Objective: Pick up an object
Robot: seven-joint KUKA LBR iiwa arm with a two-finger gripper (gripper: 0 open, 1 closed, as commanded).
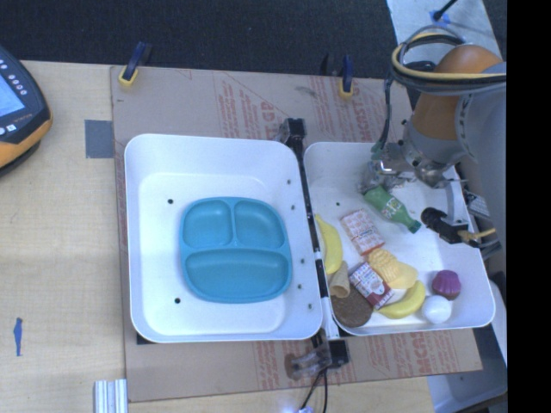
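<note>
My gripper hangs low over the back of the right bin, just above the upper end of a green bottle that lies on its side. The arm's grey and orange wrist rises behind it. Further forward in the same bin lie a banana, two red-and-white snack packets, a yellow wedge, a second banana, a brown cookie, a purple piece and a white ball.
The left bin holds a blue divided plate. Both bins rest on a cardboard sheet held by clamps at the back. A yellow and black device sits at the bench's far left.
</note>
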